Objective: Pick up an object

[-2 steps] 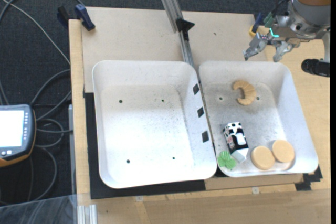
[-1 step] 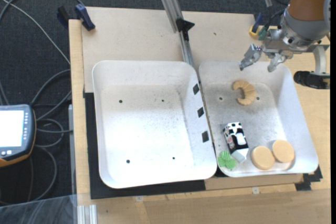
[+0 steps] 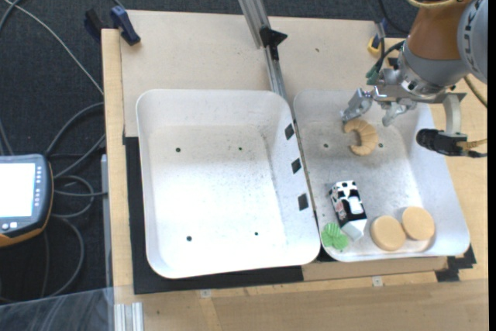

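Observation:
A tan crescent-shaped pastry toy (image 3: 362,137) lies in the upper middle of the right bin (image 3: 434,174). My gripper (image 3: 373,111) hangs just above its far edge, and the two fingers stand spread apart, one at each side of the pastry's top. Nothing is between the fingers, so the gripper is open. Near the bin's front lie a black and white small box (image 3: 347,203), a green piece (image 3: 335,237) by the front left corner, and two tan round discs (image 3: 387,233) (image 3: 418,222).
The left bin (image 3: 155,167) sits beside the right one, joined along a divider with black clips (image 3: 297,165). A slanted metal rail (image 3: 252,4) crosses the bench behind the bins. A blue clamp (image 3: 124,21) grips the bench's far left corner.

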Robot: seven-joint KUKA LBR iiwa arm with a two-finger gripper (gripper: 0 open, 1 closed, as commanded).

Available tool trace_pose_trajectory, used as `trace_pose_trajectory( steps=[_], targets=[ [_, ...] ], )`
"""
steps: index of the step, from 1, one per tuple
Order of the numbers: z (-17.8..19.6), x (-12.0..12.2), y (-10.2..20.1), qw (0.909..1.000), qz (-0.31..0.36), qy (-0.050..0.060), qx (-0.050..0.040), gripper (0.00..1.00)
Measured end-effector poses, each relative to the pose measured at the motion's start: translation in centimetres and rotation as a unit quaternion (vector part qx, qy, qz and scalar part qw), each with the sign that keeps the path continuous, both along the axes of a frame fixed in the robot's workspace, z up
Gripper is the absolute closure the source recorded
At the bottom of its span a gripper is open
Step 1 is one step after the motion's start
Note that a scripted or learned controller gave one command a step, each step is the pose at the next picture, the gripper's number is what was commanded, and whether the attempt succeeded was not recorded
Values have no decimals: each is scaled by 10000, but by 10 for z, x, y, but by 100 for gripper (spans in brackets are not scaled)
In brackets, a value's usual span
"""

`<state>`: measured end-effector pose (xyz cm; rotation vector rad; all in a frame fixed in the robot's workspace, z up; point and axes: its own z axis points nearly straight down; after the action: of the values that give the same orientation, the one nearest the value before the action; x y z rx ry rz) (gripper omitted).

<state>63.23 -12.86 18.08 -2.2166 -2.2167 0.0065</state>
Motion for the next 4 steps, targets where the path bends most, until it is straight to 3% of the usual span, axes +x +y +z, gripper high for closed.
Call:
trace_pose_trajectory(
  steps=[1, 2, 3, 4],
  targets=[
    [-42, -1, 1, 10000, 1, -5, -1, 0],
    [-28, 1, 2, 10000, 4, -46, -3, 100],
    [35, 10, 3, 10000, 9, -83, -17, 100],
    [26, 10, 3, 10000, 7, -37, -11, 100]
  ],
)
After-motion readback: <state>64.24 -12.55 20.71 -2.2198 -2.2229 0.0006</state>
